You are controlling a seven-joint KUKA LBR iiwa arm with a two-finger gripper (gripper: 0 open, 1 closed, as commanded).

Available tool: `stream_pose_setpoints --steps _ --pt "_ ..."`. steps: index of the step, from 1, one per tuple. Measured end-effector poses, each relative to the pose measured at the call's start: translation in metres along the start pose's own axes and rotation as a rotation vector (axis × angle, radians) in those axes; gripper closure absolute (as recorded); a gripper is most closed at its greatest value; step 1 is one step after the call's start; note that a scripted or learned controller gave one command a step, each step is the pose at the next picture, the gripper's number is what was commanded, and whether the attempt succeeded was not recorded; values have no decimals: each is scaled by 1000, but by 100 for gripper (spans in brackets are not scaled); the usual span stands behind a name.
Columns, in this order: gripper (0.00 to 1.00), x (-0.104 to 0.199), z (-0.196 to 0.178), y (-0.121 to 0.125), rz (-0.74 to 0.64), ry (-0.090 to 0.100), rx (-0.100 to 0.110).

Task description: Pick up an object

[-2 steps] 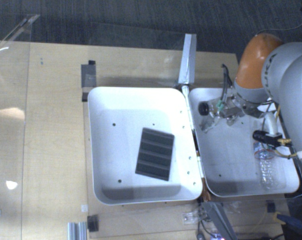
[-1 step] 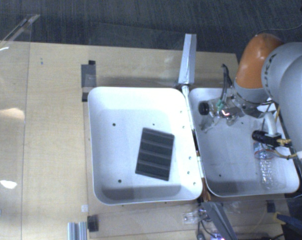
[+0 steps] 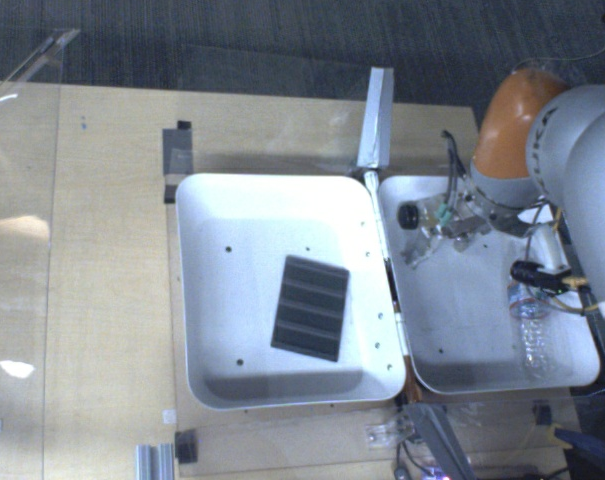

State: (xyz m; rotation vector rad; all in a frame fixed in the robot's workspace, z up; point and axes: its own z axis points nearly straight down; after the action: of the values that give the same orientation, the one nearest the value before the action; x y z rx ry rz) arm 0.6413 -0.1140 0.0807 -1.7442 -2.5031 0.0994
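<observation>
Lying in left bin (image 3: 212,208): ridged black block (image 3: 311,307)

Floor: at your 12 o'clock, dark grey ribbed carpet (image 3: 232,18) runs across the whole top of the view.
Bench: you see a pale wood-grain bench top (image 3: 92,268) spreading from centre to 9 o'clock.
Clear panel: a transparent sheet (image 3: 17,228) covers the 9 o'clock side; its edge runs down the bench.
Light: bright glare patches sit on that sheet at 9 and 8 o'clock.
Metal post: a grey upright bar (image 3: 376,118) stands at 12 o'clock.
Brackets: you find small dark clamps (image 3: 178,153) at 10 o'clock and another at 7 o'clock.
</observation>
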Motion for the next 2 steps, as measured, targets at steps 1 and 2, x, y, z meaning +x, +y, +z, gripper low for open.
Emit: stream_pose_setpoints --steps 1,2 --pt "0 -2 1 0 -11 7 2" --pt "100 -11 -11 -4 -11 -13 -2"
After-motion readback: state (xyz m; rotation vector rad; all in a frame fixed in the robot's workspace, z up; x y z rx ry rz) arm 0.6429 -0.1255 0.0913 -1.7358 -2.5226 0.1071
